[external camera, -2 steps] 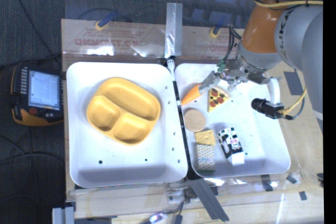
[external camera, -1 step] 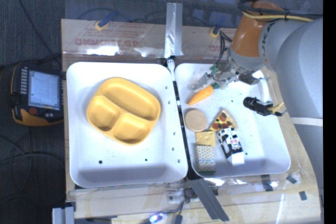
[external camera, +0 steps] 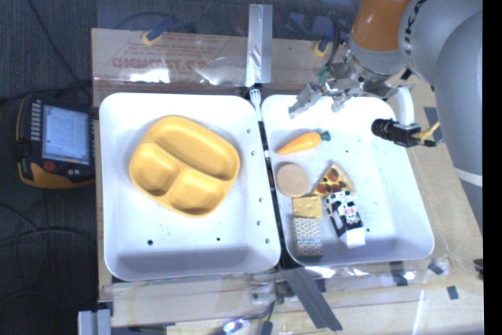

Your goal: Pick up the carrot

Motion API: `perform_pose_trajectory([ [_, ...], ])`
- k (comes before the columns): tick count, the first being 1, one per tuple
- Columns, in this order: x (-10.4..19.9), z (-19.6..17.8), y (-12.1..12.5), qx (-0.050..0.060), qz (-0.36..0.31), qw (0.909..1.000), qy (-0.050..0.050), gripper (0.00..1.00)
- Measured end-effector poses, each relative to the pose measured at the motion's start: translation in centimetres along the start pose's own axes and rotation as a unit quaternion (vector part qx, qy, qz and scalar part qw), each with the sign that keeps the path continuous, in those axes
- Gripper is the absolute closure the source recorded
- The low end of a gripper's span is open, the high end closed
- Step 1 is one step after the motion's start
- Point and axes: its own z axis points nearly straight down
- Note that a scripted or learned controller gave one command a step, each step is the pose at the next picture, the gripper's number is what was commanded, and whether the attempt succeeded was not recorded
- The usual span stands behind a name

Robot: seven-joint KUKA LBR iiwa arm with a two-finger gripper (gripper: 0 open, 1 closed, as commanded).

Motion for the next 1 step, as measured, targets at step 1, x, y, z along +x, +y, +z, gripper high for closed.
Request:
perform_pose_trajectory([
  [1, -0.68, 7.52, -3.11, -0.011, -0.06, 0.9982, -0.003, 0.0],
])
